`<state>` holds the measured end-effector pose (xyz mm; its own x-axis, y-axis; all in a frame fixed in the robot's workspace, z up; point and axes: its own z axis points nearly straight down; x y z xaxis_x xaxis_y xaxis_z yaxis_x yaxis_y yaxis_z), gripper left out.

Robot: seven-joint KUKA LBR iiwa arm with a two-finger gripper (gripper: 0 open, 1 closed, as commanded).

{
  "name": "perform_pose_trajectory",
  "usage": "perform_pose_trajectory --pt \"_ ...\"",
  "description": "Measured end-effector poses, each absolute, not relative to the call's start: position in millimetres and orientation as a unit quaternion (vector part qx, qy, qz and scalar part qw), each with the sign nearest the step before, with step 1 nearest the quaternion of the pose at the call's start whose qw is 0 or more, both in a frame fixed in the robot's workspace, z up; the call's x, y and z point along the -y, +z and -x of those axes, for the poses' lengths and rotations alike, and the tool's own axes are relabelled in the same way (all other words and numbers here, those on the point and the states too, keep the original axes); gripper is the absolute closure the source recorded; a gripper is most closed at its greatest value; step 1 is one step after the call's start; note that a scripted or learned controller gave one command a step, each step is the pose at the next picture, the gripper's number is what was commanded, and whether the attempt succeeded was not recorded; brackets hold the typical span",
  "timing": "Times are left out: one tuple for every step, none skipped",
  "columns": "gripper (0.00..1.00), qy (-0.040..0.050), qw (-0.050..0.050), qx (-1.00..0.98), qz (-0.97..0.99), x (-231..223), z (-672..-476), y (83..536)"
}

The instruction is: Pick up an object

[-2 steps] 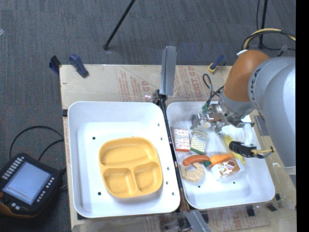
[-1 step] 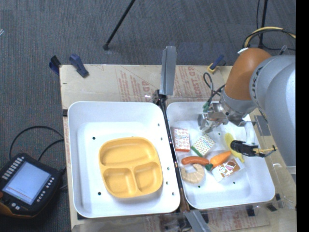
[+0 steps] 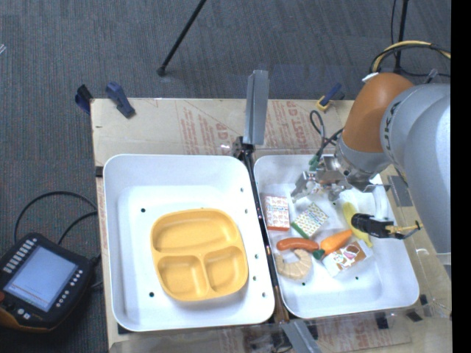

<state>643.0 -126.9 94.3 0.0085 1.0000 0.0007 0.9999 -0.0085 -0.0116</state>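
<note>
Right bin holds a cluster of toy foods at centre: small printed carton, patterned packet, sausage, carrot, round biscuit, banana. Gripper sits low over the bin's upper part, just above the packet; whether it is open or closed cannot be told. Bare floor lies along the bin's lower edge. Left bin carries a yellow divided tray.

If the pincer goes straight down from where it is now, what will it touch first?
Most likely the patterned card, which lies just below the pincer in the right bin. Depth is unclear from this slanted view, so it could instead reach bare bin floor beside the card.
</note>
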Motion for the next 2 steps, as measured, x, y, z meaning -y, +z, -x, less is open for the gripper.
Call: perform_pose_trajectory --pt "1.0 0.0047 0.005 0.705 0.709 126.9 -643.0 102.8" --pt "0.0 0.0049 0.005 0.705 0.709 126.8 -643.0 102.7"
